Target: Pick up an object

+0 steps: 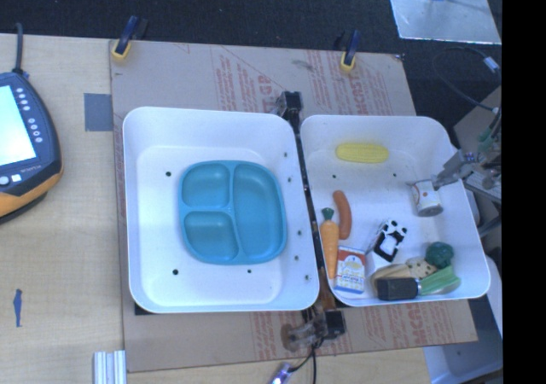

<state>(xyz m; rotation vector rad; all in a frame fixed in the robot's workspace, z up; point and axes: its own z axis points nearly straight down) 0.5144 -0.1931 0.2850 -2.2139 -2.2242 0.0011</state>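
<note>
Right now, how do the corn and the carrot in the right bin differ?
The corn is yellow; the carrot is orange with a green top. The corn lies crosswise near the bin's far wall, apart from other things; the carrot lies lengthwise along the left wall, close beside the sausage. The corn looks stubbier, the carrot slimmer and tapered. Both lie flat in the right bin.

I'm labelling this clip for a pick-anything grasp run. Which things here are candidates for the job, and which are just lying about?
Job:
gripper, low over the right bin
corn cob
sausage
carrot
small carton
panda toy
green toy

Lying about:
blue divided plate in the left bin
control pendant
clamps
</note>
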